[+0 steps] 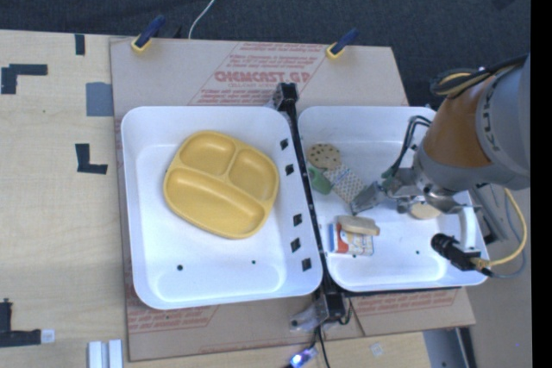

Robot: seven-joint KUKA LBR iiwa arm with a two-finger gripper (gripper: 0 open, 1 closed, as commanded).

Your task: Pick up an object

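Two white bins side by side on the bench (52, 185); the left bin (147, 271) carries a yellow tray (221, 183), well away from the fingers. The right bin (388, 267) takes the arm (479, 134) reaching in, gripper (369, 198) low over the bin floor among the small items. Cannot tell whether the fingers stand apart or together; nothing visibly between them.

Nearest candidates: a carton (354, 241) with a pale bar (359, 226) lying across its top, just below the fingertips; a mesh piece (348, 182) just up and left of them; a green lump (320, 179) beyond that, hard by the divider; a speckled cookie (324, 155) farther up. A pale round piece (423, 209) sits behind the fingers, under the wrist.

Probably best to take the carton: light, boxy, fairly stiff, flat sides giving a fair hold across its short width. The bar on top could well roll off. The mesh piece looks thin and flat, hard to get under.
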